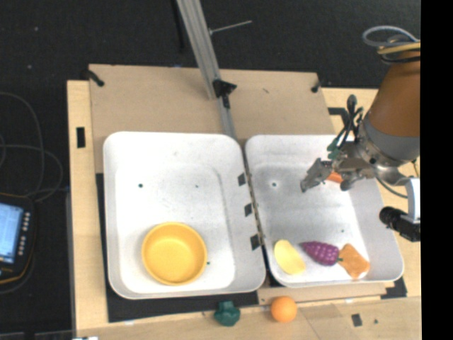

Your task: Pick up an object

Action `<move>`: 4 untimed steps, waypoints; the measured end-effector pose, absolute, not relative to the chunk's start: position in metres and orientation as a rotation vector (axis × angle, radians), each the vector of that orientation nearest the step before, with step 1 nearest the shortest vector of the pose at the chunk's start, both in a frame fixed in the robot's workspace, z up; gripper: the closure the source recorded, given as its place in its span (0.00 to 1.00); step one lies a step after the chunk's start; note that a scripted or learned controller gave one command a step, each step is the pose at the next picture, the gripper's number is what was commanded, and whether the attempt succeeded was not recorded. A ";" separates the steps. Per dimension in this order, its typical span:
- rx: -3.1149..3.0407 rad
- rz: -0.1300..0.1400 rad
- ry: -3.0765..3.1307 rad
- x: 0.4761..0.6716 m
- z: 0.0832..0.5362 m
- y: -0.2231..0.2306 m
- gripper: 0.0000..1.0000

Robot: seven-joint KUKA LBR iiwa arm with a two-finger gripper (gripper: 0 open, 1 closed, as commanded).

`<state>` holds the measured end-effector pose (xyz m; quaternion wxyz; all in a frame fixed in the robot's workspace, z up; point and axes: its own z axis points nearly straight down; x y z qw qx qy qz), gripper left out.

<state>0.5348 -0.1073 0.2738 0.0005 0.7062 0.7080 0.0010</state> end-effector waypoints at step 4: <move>2.223 -0.005 2.222 0.534 0.107 -0.109 0.00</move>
